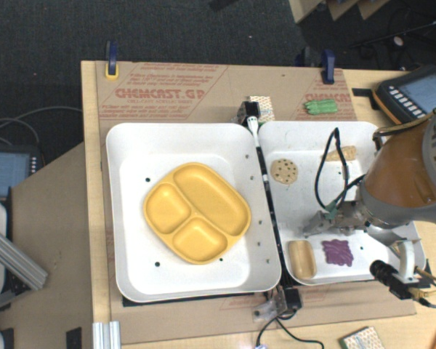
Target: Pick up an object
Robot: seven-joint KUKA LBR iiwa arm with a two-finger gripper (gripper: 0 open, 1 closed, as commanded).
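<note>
Jaws low in right bin (309,131), just over purple piece (337,252), likely lined up for it; apart or together, can't tell. Tan piece (301,259) beside it, cookie (283,171) further back. Yellow divided plate (196,211) sits in left bin (123,195).

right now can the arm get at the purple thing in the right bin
Probably yes. The purple piece lies flat on the right bin's floor with nothing on top of it. The tan piece sits beside it, apart, and the gripper hangs just above.
</note>
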